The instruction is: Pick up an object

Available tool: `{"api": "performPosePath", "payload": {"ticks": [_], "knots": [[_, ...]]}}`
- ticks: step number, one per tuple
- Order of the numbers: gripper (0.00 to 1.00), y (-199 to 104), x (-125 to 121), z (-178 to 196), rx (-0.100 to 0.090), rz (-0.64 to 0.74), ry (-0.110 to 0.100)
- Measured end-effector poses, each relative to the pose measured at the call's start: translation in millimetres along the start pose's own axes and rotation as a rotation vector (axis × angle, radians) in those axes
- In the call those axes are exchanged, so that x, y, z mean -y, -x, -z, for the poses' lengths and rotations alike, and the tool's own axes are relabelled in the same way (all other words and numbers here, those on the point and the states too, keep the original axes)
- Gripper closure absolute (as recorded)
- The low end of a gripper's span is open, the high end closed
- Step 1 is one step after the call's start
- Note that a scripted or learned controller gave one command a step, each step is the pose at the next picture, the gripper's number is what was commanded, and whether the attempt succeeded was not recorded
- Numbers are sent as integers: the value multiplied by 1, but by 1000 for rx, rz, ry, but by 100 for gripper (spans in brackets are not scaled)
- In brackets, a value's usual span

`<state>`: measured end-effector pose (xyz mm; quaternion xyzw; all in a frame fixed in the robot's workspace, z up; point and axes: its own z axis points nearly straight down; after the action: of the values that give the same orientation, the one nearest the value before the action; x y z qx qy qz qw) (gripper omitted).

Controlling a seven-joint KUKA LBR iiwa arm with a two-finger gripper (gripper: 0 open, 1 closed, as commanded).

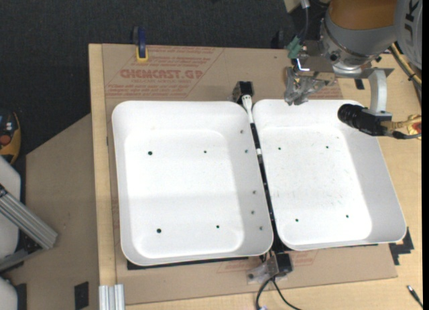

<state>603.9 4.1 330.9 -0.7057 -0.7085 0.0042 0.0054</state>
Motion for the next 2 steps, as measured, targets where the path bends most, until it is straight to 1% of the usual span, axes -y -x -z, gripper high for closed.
{"api": "performPosePath", "payload": {"ticks": [1, 2], "knots": [[100, 16, 16, 11, 1, -6, 11], [100, 22, 34, 10, 1, -5, 11]]}}
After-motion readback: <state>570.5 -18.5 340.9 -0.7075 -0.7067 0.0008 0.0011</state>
